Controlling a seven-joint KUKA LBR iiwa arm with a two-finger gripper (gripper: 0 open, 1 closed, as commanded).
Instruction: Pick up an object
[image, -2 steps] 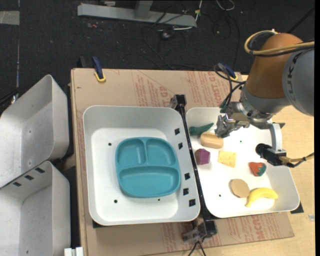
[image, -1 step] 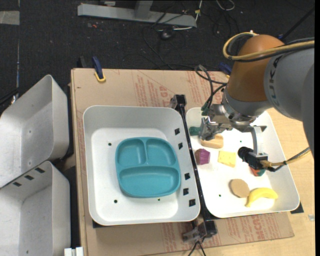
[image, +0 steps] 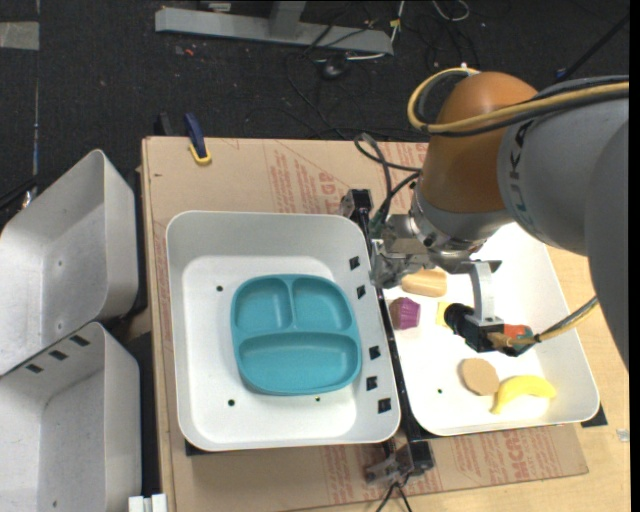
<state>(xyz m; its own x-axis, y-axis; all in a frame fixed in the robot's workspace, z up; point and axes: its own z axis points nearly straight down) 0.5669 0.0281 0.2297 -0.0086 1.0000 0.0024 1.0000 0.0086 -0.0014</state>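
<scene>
My gripper (image: 398, 266) hangs low over the far left part of the right bin (image: 560, 300), under the grey wrist with its orange band. A pale tan bread-like piece (image: 425, 283) lies right beside and just below it; whether they touch is hidden. A small purple piece (image: 405, 313) sits just in front of that, by the bin's left wall. Nearer the front lie a round tan cookie-like piece (image: 479, 376) and a yellow banana (image: 522, 392).
The left bin (image: 200, 250) holds a teal divided plate (image: 296, 334) in its middle. Both bins rest on a cardboard-covered bench (image: 260, 165). White tilted trays (image: 60, 260) stand off to the far left.
</scene>
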